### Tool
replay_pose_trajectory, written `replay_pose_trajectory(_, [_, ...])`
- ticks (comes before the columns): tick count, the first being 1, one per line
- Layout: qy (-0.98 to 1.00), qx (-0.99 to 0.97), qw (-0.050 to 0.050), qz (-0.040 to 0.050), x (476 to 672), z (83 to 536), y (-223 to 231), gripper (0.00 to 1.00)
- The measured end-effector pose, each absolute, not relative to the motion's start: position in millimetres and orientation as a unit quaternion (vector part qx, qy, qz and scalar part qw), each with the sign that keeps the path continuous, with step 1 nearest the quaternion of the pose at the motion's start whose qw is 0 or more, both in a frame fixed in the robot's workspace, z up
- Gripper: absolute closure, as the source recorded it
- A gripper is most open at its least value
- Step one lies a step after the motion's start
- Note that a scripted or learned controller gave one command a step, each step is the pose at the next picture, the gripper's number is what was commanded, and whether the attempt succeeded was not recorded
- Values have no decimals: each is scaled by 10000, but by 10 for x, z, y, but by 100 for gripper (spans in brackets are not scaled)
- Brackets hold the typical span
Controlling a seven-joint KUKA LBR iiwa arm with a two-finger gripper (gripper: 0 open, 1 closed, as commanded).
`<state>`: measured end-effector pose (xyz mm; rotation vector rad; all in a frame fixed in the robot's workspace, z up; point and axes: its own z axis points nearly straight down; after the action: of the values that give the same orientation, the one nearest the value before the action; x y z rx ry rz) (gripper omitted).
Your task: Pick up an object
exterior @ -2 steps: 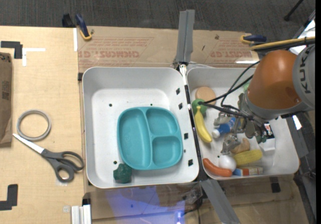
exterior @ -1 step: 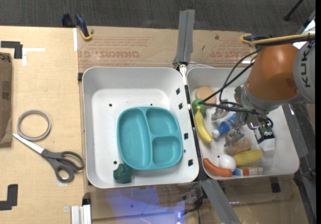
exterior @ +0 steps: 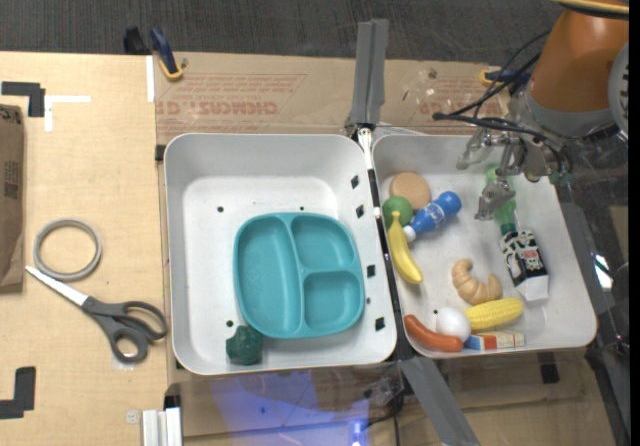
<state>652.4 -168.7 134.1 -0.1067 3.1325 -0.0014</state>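
My gripper point(exterior: 494, 192) hangs over the upper right part of the right bin point(exterior: 574, 264), below the orange wrist band. A slim green object point(exterior: 503, 214) lies right under it; whether it is gripped is unclear. Close below stands a cow-patterned milk carton point(exterior: 525, 262). To the left of the gripper lie a blue and white bottle point(exterior: 435, 214), a tan bun point(exterior: 409, 187), a green ball point(exterior: 397, 209) and a banana point(exterior: 403, 254). Toward the front lie a croissant point(exterior: 475, 282), a corn cob point(exterior: 494, 313), a white egg point(exterior: 452, 320) and a sausage point(exterior: 430, 334).
The left bin point(exterior: 190, 234) holds a teal divided plate point(exterior: 298, 274) and a dark green lump point(exterior: 243, 345) in its front corner. Scissors point(exterior: 105, 314) and a tape roll point(exterior: 67, 247) lie on the bench at the left. A small red and white box point(exterior: 497, 341) sits at the right bin's front wall.
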Motion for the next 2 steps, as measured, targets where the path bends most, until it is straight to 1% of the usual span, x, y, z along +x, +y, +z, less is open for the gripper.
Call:
replay_pose_trajectory(1, [9942,-1071,46,-15,6613,961,-1088,0])
replay_pose_trajectory(2, [9996,-297,22,-3,6003,932,-1112,0])
